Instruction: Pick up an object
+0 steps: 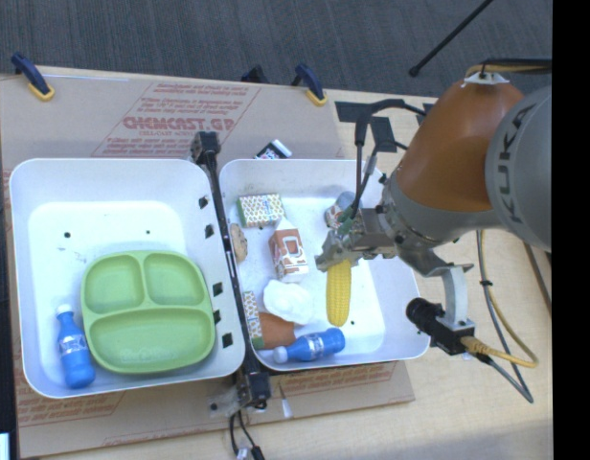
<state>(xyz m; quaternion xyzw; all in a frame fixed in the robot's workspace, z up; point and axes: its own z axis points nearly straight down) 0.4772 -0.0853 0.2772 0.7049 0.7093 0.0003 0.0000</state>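
Note:
My gripper hangs over the middle of the right bin, shut on the upper end of a yellow corn cob. The cob points straight down the view from the fingertips toward the bin's near wall. Left of it lie a crumpled white piece, a small red and white carton and a patterned box. A blue bottle rests on its side along the near wall, beside an orange-brown item.
The left bin holds a green divided plate and a small blue bottle in its near left corner. A black clamp sits where the bins meet. The arm's grey and orange body covers the right bin's far right corner.

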